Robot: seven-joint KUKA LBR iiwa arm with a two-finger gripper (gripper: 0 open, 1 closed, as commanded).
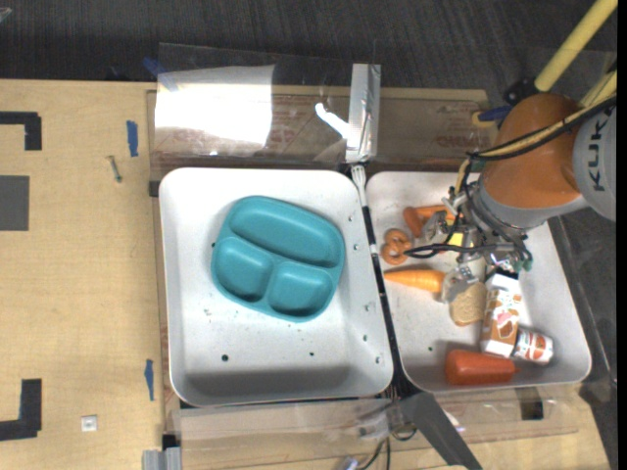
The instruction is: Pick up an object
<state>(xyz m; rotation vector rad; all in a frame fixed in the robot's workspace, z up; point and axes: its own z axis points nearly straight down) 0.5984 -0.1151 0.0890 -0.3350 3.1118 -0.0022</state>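
Observation:
My gripper (468,270) hangs low over the right bin (568,292), below the arm's orange band. Right under it lies a tan bread-like piece (468,305), and an orange carrot (415,280) lies just to its left. An orange pretzel-shaped toy (395,246) and another orange piece (423,217) lie farther up-left. A white and red carton (503,313), a small can (532,346) and a red sausage-like piece (478,365) lie toward the bin's front. The wrist hides the fingers.
The left bin (186,341) holds a teal divided plate (278,256). A clear plastic divider (362,116) stands behind the bins. Cables hang from the wrist over the right bin. Cardboard panels cover the bench to the left.

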